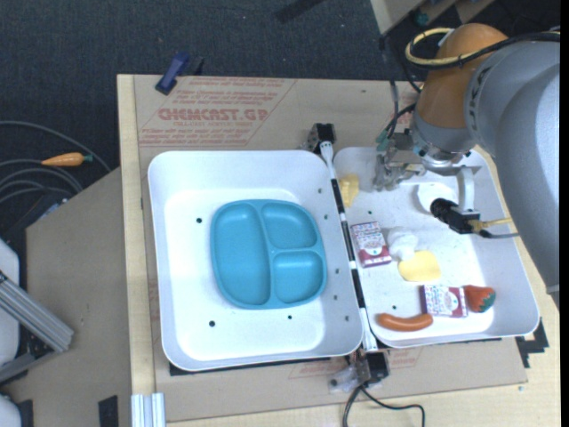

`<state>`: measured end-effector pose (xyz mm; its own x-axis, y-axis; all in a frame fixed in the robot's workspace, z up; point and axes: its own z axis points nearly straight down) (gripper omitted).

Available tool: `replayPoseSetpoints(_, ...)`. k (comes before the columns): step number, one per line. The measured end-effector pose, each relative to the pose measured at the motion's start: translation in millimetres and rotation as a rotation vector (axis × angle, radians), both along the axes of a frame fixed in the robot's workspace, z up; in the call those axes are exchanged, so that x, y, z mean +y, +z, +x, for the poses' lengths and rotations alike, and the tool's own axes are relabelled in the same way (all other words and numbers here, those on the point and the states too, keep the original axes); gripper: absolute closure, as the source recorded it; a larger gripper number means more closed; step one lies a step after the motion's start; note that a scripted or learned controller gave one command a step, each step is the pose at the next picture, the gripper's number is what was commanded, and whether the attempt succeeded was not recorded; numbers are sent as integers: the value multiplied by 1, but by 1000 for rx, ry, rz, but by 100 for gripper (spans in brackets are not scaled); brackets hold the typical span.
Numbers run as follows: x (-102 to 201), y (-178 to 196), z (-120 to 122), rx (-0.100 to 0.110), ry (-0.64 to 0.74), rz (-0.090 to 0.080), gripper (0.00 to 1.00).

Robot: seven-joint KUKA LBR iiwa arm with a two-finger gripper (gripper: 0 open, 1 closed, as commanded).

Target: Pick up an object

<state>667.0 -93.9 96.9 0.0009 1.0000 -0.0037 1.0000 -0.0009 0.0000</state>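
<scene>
I'm looking down on what I take for a robotics lab: a plywood bench (267,105) stencilled CHEMCAST, two white bins (178,238) clamped side by side, loose cables (27,176) on dark carpet at nine o'clock, and probably aluminium framing (36,314) at eight o'clock.

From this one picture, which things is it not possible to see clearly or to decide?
- Pincer, camera view: small and dark against the right bin's far corner; open or shut cannot be told.
- Far part of the right bin: covered by the arm.
- Labels on the two small cartons: print too small to read.
- White lump beside the yellow piece: too pale against the bin to identify.
</scene>
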Motion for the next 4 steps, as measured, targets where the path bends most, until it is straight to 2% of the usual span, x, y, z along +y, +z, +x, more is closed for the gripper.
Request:
replayPoseSetpoints(1, 0, 0, 0, 1, 0, 0, 0)
replayPoseSetpoints(2, 0, 10, 0, -1, 1, 0, 100)
replayPoseSetpoints(3, 1, 10, 0, 0, 1, 0, 0)
replayPoseSetpoints(4, -1, -12, -1, 2, 1, 4, 0)
